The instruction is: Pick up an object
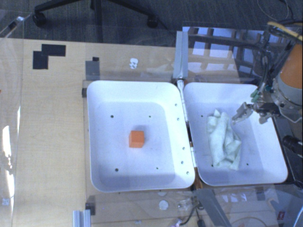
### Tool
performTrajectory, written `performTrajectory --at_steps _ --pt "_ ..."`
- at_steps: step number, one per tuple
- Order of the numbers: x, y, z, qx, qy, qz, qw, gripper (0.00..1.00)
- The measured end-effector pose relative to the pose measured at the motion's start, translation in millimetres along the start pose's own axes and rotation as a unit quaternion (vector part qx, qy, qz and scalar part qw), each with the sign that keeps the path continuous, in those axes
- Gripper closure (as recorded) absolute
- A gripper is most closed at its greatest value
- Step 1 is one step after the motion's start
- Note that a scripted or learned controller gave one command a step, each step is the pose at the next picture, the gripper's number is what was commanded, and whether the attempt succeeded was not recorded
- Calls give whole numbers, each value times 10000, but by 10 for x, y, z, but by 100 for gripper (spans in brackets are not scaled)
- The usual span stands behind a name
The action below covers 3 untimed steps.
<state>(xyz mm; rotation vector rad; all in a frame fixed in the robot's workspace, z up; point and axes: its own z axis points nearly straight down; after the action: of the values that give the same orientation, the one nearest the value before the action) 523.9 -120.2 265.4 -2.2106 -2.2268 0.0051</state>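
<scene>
In the right bin (270,174), a white cloth (223,138) lies just beside the spread, empty claw (252,115).

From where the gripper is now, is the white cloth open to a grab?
Probably yes: the gripper hangs over the right bin beside the white cloth, which lies uncovered.

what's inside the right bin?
A crumpled white cloth lies in the right bin, with the gripper above the bin beside it. Anything under the cloth is covered.
</scene>
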Motion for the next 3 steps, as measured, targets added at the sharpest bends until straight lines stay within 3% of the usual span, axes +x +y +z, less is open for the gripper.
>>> performTrajectory --at_steps 1,2,3 --pt "-118 458 1292 -2 4 -1122 9937 0" --pt "-2 754 1762 -86 -17 -1021 9947 0" --pt "7 779 1668 -106 -19 -1041 9945 100"
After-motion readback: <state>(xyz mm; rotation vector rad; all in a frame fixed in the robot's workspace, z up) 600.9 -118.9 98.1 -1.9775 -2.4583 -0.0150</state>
